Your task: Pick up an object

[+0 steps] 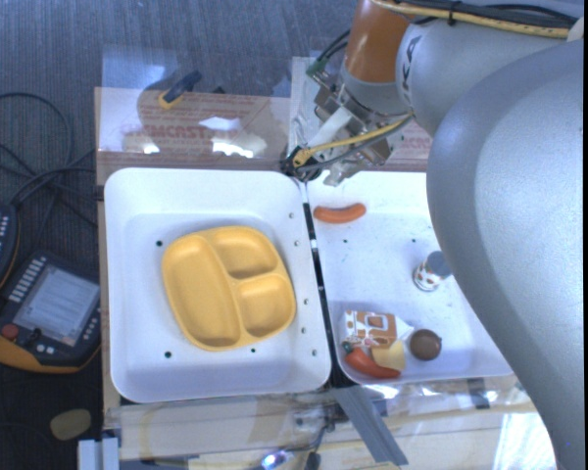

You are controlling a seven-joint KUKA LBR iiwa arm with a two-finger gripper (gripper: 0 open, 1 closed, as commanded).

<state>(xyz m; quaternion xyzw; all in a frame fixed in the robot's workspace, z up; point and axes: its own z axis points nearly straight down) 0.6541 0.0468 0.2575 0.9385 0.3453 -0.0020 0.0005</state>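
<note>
Yellow three-compartment plastic tray lies in the left white bin. Right white bin holds an orange sausage-shaped toy near its far edge, a small grey-white object, a brown ball, a printed carton and a red piece. Gripper sits over the bins' far junction; its finger state cannot be told, nothing seen in it.

Two white bins, one yellow divided tray, one sausage, one brown ball

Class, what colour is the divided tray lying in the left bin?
Yellow: the divided tray shows best in the camera view.
</note>
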